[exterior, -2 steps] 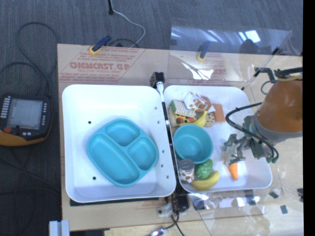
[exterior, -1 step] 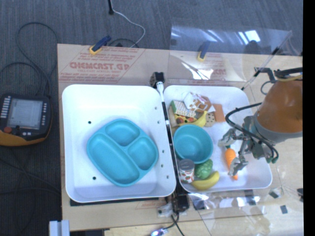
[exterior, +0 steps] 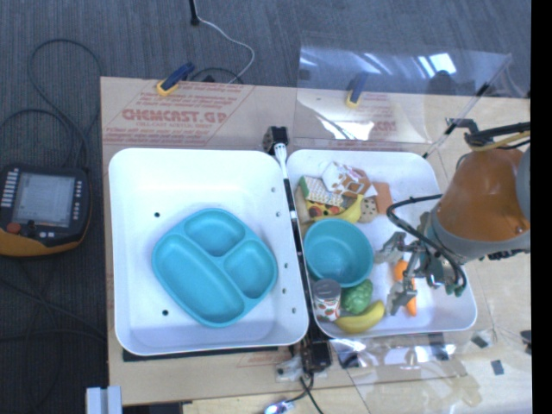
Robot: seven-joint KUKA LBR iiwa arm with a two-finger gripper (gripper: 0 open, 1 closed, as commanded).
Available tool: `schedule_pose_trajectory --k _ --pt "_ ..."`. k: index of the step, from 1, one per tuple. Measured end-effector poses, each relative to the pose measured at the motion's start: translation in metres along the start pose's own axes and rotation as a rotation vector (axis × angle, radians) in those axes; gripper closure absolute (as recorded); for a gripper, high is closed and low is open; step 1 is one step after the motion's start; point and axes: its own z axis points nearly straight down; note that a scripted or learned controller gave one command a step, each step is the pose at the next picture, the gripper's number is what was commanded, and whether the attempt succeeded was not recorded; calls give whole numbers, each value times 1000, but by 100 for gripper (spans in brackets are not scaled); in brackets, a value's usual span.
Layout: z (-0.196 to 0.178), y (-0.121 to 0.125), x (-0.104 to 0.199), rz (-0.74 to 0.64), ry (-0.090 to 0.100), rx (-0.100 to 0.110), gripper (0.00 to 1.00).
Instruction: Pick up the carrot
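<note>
fingers straddle the carrot (grip uncertain, cannot tell) in the right bin.

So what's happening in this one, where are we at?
A grey arm with an orange band reaches in from the right, its gripper down in the right bin, right over the carrot. The carrot lies near the bin's right side, beside the blue bowl; a grasp can't be confirmed yet. A can, broccoli and a banana sit along the bin's front. The left bin holds a blue divided plate.
</note>
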Motion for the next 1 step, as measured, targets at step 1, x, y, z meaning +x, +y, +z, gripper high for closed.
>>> schedule_pose_trajectory --k 1 --pt "-12 0 -4 0 -12 3 100"
